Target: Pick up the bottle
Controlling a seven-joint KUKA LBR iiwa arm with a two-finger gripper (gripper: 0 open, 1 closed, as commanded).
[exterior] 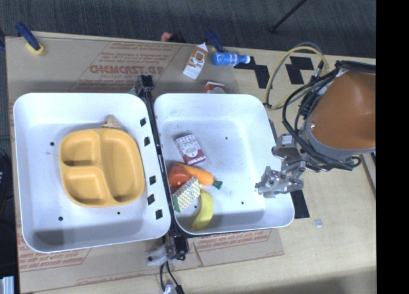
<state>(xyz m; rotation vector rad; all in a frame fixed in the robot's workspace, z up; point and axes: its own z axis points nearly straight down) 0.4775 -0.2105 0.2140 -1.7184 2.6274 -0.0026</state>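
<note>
A small blue bottle [227,59] with a clear body lies on its side on the cardboard beyond the right bin [249,110], outside both bins. My gripper [277,183] hangs low over the right bin's near right rim, far from the bottle and nearer the camera. Nothing shows in it. The orange band of the arm [345,114] sits just to the right of the gripper.
The right bin holds a red box [190,148], a carrot [193,174], a patterned packet [186,194] and a banana [204,209]. A yellow divided plate [101,166] lies in the left bin [32,133]. A small carton [195,62] rests beside the bottle. Cables [291,75] loop near the arm.
</note>
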